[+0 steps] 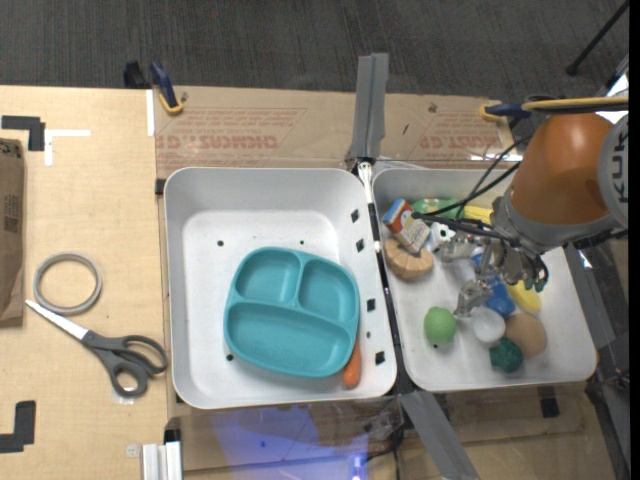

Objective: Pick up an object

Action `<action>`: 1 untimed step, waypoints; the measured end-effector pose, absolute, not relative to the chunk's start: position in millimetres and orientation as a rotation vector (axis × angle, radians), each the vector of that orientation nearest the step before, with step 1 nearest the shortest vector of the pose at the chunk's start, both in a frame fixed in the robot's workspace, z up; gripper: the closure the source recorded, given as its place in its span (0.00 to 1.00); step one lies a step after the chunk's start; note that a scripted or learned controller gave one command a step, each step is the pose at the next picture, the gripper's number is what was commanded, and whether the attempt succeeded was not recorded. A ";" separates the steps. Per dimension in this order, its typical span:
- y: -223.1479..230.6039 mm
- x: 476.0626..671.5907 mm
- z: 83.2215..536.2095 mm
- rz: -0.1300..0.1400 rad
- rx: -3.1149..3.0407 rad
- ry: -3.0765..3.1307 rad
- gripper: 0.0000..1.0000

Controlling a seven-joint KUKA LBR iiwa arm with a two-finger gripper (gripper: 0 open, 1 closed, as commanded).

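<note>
Orange-banded, the arm [565, 173] reaches in from the right and bends down over the right bin [570, 363]. Its tool [478, 293] hangs among the clutter, just above the green ball [439, 326]; its opening cannot be told. Cardboard [235, 133] behind the bins carries mirrored, unreadable lettering.

Teal tray [292, 311] across left bin [190, 268]
</note>
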State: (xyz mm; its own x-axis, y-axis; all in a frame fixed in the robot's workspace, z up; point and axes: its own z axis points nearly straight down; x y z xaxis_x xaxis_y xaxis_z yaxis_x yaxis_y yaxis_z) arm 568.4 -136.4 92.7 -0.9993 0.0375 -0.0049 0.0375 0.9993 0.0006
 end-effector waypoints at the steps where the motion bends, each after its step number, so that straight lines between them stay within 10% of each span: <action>1: -136.2 570.1 103.3 0.000 0.058 3.130 1.00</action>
State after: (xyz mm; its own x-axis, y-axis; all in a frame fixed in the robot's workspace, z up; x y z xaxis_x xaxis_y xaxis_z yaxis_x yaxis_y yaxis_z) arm 570.1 -136.2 103.3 -0.9993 0.0369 -0.0107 0.0369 0.9993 0.0000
